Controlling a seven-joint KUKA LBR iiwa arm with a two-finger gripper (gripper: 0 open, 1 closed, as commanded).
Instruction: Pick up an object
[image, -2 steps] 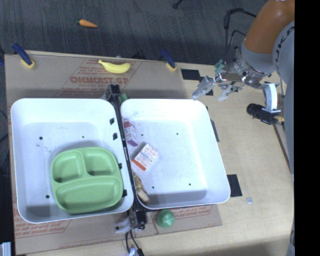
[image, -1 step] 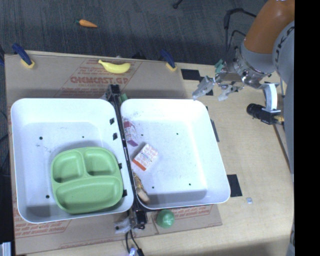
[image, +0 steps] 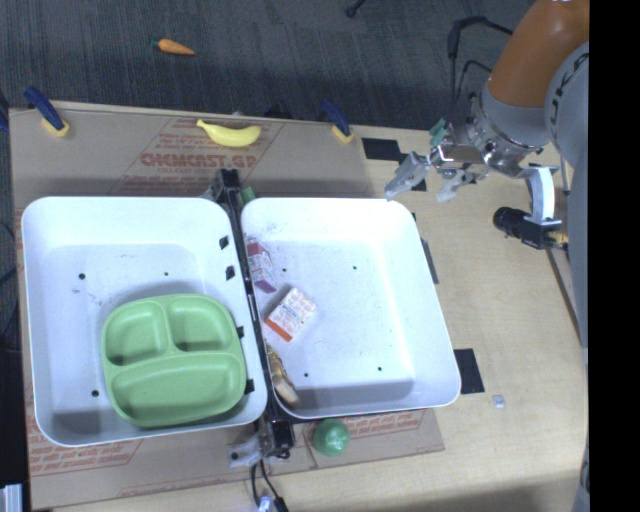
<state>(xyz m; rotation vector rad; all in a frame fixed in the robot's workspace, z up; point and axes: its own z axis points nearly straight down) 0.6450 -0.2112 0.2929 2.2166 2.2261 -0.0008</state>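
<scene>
The right bin (image: 345, 300) has wide free floor to the right of the small orange-and-white box (image: 292, 314). Left of the box, small items lie close along the bin's left wall. In the left bin (image: 60, 250), the green divided tray (image: 175, 358) takes the near part.

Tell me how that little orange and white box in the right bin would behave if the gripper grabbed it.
The small box looks like thin cardboard, so probably light and easily crushed. It lies flat on the right bin floor, so fingers may slide it rather than lift it. Its flat sides make rolling unlikely.
</scene>
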